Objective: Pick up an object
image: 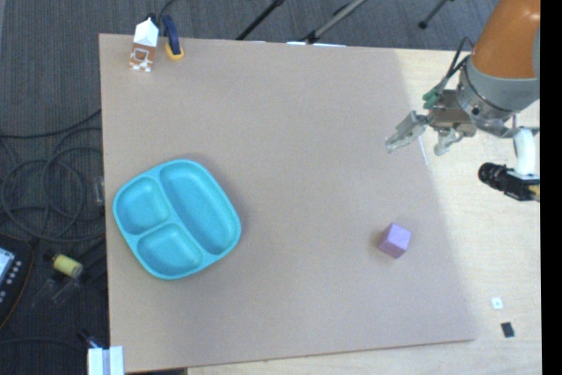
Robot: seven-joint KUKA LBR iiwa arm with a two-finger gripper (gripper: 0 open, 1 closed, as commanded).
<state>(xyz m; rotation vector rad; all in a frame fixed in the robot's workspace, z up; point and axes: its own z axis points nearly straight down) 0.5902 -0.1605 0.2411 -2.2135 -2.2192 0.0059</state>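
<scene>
From above, the gripper hangs over the right part of the desk, its jaws spread apart with nothing between them, which suits an arm lining up for a grab, I'd judge. The likeliest target, a small lilac cube, sits on the desk below the gripper in this view and a little left, well apart from it. A blue divided plate lies far off at the left, out of the way. At the desk's far left corner stand a small carton-like thing and a blue and yellow item, too small to name. The arm is cut off at the right edge, so its reach is hard to gauge.
</scene>
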